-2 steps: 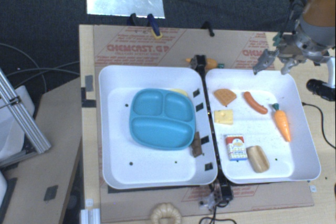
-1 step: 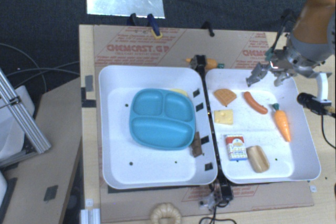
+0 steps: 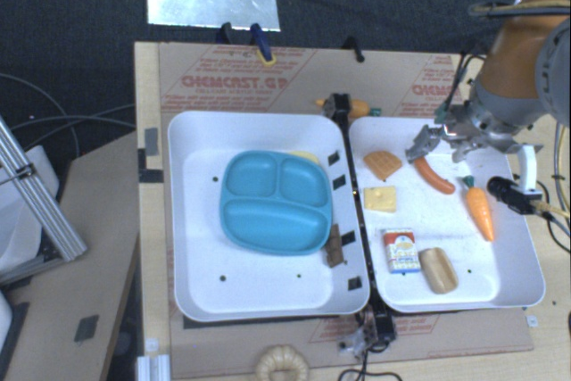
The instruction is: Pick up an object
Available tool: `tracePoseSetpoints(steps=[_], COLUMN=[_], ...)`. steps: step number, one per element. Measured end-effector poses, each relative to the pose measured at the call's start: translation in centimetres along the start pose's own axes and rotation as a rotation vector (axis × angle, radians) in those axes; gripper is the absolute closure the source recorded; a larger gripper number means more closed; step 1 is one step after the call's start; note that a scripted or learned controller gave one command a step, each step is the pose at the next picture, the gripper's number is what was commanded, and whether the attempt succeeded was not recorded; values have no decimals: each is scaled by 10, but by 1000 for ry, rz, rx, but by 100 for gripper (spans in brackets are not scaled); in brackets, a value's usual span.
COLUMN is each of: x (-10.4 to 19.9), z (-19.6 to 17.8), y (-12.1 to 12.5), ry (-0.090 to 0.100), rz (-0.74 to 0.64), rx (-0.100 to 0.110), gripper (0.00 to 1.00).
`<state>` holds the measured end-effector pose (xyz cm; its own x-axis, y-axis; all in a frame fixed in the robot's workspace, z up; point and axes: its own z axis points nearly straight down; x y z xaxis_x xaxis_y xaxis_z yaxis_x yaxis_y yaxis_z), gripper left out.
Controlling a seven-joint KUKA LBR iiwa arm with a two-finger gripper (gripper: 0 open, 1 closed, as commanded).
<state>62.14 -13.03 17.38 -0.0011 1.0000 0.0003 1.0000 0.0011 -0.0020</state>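
**Sausage targeted, pick not yet made**

Sausage [image 3: 434,176], the red-orange link in the right bin [image 3: 522,272], lies flat on the bin floor directly under and just fwd of the pincer [image 3: 431,141]. Its upper end sits at the fingertips; the rest runs away toward the near-right. Whether the tips touch it can't be told from this angle.

Pincer state: cannot tell. Grey metal parts overlap w/ the wrist and no clear view of a gap or a clamp is given. Nothing is seen lifted.

Other items rel. to pincer:
- cracker [image 3: 383,163]: just to its left, slightly nearer the camera.
- cheese slice [image 3: 380,198]: below-left, beyond the cracker.
- carrot [image 3: 480,211]: to the near-right, well apart.
- small carton [image 3: 401,251] and bread roll [image 3: 438,269]: far below, at the bin's near side.
- blue divided plate [image 3: 274,202]: well to the left, in the left bin [image 3: 198,219].

Progress, as judged: approach appears done or nearly so, arm [image 3: 526,58] lowered over the right bin. Left to do: confirm closure on one object, then raise it clear of the bin floor. All objects rest on the bin, so task reads as early-to-mid stage.
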Motion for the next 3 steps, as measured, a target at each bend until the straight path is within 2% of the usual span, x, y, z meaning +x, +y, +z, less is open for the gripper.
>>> tracePoseSetpoints(steps=[1, 2, 3], x=[3, 1, 2], z=[62, 83, 73], y=[-4, 0, 0], ry=[1, -5, -3], rz=[0, 1, 0], rx=[2, -13, -15], gripper=[0, 0, 100])
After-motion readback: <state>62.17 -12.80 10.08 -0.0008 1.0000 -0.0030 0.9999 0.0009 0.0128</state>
